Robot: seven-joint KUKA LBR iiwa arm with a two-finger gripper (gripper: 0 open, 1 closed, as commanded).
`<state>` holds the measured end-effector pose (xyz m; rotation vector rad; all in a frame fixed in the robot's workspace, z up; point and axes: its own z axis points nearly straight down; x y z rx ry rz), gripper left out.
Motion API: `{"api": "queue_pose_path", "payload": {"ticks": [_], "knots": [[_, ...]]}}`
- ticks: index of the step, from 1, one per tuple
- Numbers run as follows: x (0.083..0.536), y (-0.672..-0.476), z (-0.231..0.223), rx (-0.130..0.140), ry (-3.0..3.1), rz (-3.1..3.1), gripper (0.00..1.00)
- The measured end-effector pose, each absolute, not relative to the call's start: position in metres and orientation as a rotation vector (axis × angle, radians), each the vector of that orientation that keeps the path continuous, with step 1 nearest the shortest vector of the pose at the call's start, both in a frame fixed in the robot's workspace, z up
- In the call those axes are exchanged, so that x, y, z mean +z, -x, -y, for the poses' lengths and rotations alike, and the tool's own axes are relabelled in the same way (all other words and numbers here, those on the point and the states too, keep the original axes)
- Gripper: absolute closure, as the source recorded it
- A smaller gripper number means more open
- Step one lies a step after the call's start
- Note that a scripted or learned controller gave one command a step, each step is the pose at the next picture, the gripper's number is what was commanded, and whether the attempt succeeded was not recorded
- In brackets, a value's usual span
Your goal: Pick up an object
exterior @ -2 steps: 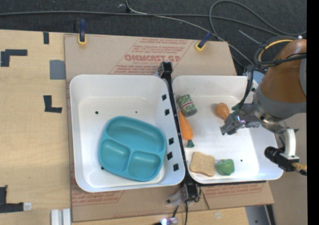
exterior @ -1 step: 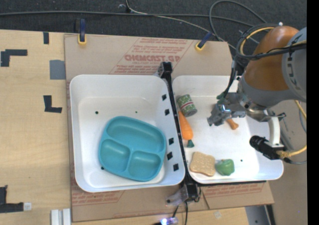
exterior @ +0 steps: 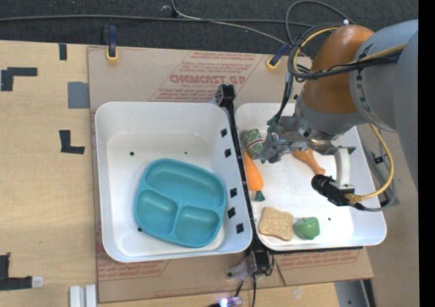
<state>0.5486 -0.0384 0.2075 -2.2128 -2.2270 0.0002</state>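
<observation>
Lower centre of the frame: a slice of toy bread (exterior: pixel 276 224) and a green toy pepper (exterior: pixel 307 228) lie touching at the near edge of the right-hand bin (exterior: pixel 370 232). Further up, a toy carrot (exterior: pixel 253 174) lies along the divider between the bins, with a green-and-white toy vegetable (exterior: pixel 253 138) just above it; a tan drumstick-like piece (exterior: pixel 310 158) lies near the bin's centre, partly under the arm. In the left-hand bin (exterior: pixel 112 129) rests a blue compartment tray (exterior: pixel 180 202). The KUKA arm (exterior: pixel 353 78) enters from the upper right, and its gripper (exterior: pixel 272 147) is low in the right-hand bin, just beside the green-and-white vegetable and the carrot's upper end. Whether the gripper is open or closed cannot be told, and nothing is visibly held. Judged progress: the approach is made, but grasp and lift are not yet done.
</observation>
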Motion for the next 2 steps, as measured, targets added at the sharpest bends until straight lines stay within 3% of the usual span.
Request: {"api": "queue_pose_path", "payload": {"ticks": [2], "knots": [[0.202, -0.594, -0.055, 0.0, 2.214, 2.227, 1.0]]}}
